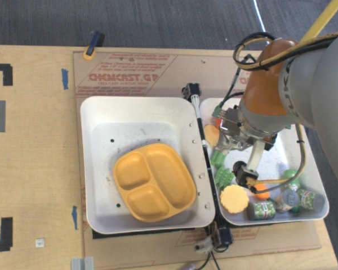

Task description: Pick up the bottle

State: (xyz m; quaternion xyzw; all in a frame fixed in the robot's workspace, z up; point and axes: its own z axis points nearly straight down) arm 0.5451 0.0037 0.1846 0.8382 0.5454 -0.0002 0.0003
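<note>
A small clear bottle [289, 198] with a green label lies on its side in the front right corner of the right bin [318, 207], among other small items. My gripper [227, 144] hangs low over the left half of that bin, well to the left of and behind the bottle. The wrist and orange band cover the middle of the bin. Nothing can be seen held under the gripper.
A green can [262, 210], a round yellow piece [235, 198] and an orange piece [261, 189] lie along the right bin's front. Green items [220, 161] and a yellow-orange one [212, 134] sit by its left wall. The left bin [101, 122] holds a yellow divided plate [154, 181].
</note>
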